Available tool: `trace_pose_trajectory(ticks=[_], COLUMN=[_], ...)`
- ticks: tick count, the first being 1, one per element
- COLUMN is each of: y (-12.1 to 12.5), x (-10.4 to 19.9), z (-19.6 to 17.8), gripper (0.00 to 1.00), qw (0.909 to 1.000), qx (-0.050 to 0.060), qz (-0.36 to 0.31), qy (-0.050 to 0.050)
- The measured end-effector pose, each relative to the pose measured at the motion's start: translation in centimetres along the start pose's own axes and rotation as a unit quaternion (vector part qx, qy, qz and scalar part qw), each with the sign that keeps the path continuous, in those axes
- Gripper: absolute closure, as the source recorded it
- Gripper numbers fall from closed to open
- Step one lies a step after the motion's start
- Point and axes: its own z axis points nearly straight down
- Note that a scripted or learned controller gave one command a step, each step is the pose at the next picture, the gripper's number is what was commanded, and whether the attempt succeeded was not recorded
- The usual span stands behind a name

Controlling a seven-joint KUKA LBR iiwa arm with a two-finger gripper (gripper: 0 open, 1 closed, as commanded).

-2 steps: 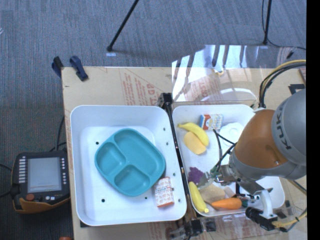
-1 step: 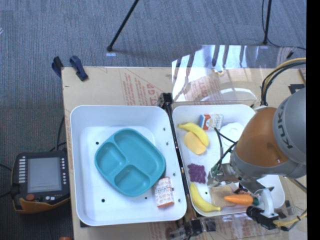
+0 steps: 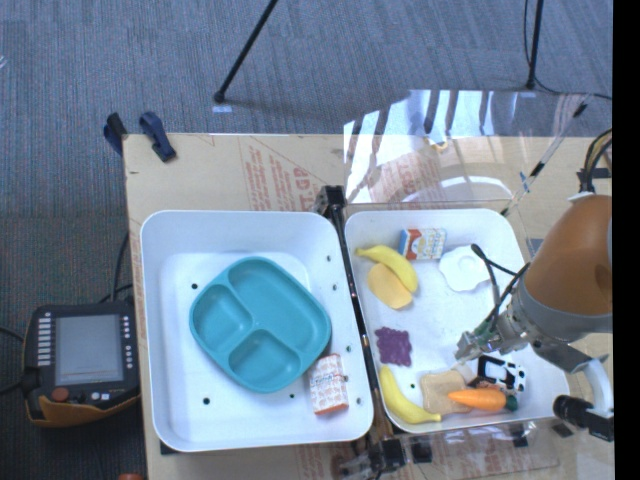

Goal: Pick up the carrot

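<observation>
A: What's on the left?
B: A pendant [image 3: 85, 356] lies on the floor beside the bench [image 3: 250, 168]. The left bin [image 3: 160, 268] holds a teal plate [image 3: 260, 323], with a small carton [image 3: 328, 384] at its near right corner.

A: And the right bin [image 3: 440, 318]?
B: Two bananas, one far [image 3: 388, 264] and one near [image 3: 405, 398], a yellow slice [image 3: 389, 288], a purple piece [image 3: 393, 345], a carton [image 3: 423, 243], a white disc [image 3: 465, 268] and a black-and-white toy [image 3: 499, 373].

A: The carrot [image 3: 478, 400]?
B: At the near right corner of that bin, lying on a tan slice [image 3: 440, 388], just near of the toy.

A: The tool [image 3: 480, 343]?
B: Hanging just above and left of the toy, apart from the carrot. I cannot tell whether it is released or clenched.
</observation>
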Motion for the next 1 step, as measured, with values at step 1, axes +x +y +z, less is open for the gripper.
trace_pose_trajectory(ticks=[1], y=[-1.09], x=[-7.17], z=[-2.71], gripper=[1.00], qw=[0.9851], qx=[-0.001], qz=[-0.172], qy=[-0.001])
